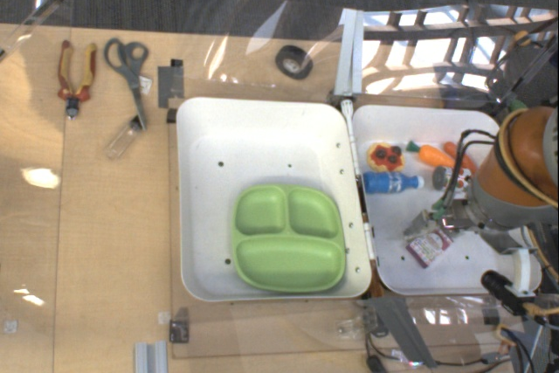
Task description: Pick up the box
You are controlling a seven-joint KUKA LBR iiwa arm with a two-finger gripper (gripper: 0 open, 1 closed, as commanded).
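Note:
The box [428, 247] is small, maroon and white, and lies flat near the front of the right bin [397, 275]. My gripper [428, 221] reaches in from the right, below the orange band of the arm [524, 155]. It hangs just over the box's far edge, touching it or very close to it. The box still rests on the bin floor.
In the right bin's far half lie a blue bottle [391, 182], a pizza-slice toy [384, 156] and a carrot [432, 155]. A green divided plate [288, 238] sits in the left bin [210, 144]. Scissors [129, 70], pliers [74, 74] and a tape roll [293, 61] lie on the bench.

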